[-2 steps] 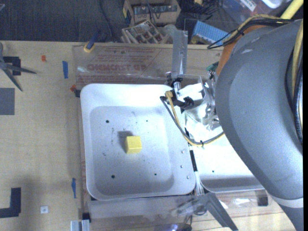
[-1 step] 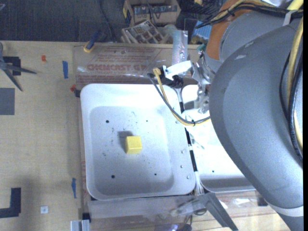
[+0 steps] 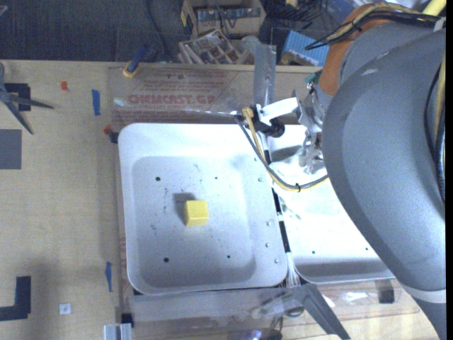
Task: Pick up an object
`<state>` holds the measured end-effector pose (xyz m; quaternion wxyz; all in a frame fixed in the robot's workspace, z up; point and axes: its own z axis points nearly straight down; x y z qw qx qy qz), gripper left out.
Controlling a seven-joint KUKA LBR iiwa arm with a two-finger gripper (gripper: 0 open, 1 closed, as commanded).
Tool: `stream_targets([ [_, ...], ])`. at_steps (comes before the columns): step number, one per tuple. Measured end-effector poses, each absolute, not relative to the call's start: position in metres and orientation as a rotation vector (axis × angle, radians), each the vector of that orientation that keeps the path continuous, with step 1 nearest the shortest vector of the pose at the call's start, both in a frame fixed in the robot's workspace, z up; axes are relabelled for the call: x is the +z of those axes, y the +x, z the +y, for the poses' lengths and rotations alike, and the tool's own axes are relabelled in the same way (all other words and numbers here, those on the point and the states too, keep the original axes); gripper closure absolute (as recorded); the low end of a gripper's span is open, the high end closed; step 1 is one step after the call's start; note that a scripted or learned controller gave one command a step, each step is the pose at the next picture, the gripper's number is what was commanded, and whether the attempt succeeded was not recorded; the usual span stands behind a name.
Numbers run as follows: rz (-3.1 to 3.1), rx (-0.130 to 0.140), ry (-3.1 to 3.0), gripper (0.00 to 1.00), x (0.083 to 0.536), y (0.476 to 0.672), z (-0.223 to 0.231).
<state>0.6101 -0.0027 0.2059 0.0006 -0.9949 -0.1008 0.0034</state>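
While the arm (image 3: 396, 154) filled the right side of the camera view, the only candidate to pick, a small yellow block (image 3: 196, 212), sat on the floor of the left bin (image 3: 141, 154), a little left of that bin's middle and well apart from every wall. What could be seen of the hand (image 3: 308, 147) was up near the top of the strip where the two bins met, over the near edge of the right bin (image 3: 333, 261), with a yellow cable (image 3: 265, 163) looping beside it. Whether it was clenched or released could not be told; it was too cluttered with brackets and glare, and nothing showed as being carried. Key relation: block lay to the left of and below the hand in the picture, across the divider, well apart. Judged next move was a traverse left over the rim, then a descent. Block looked roughly cubic, edges slightly skewed to the bin walls, so no clear long axis to align on. Nothing else was near it, only dark specks.
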Motion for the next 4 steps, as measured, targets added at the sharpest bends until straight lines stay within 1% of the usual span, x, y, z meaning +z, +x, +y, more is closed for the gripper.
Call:
stream_targets([
  [1, -0.316, 0.003, -3.127, 1.00, 0.182, 0.659, -0.010],
  [2, -0.525, 0.012, -3.095, 1.00, 0.182, 0.588, 0.045],
  [3, -0.309, 0.004, -3.127, 1.00, 0.223, 0.561, 0.034],
  [4, -0.303, 0.007, -3.129, 1.00, 0.230, 0.562, 0.032],
])
